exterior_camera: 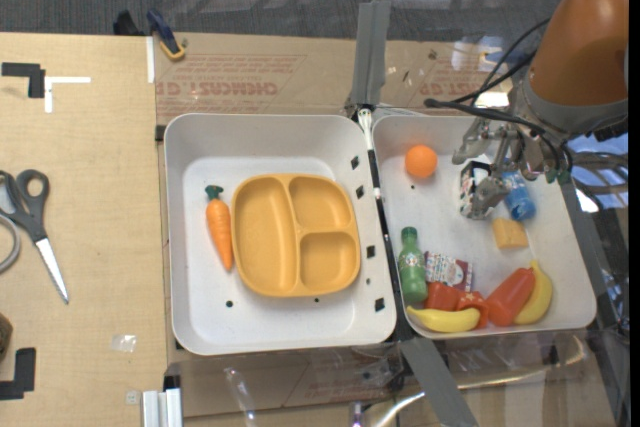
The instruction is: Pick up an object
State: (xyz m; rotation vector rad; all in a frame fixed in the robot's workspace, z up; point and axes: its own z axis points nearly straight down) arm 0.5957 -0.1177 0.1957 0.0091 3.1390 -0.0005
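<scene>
My gripper (484, 189) hangs low over the upper middle of the right bin (570, 315), under the orange-banded wrist. A small blue object (520, 203) lies just to its right, close against it; whether they touch is unclear. A yellow block (510, 234) sits just below the blue object. An orange ball (421, 162) rests to the gripper's left. Along the bin's front lie a green bottle (411, 265), a small white and red carton (444, 269), two red peppers (510, 296), and two bananas (443, 319).
The left bin (190, 315) holds a yellow divided plate (296, 235) with a carrot (219, 227) on its left. Scissors (35, 225) lie on the wooden bench at far left. A grey divider (370, 65) runs up from between the bins.
</scene>
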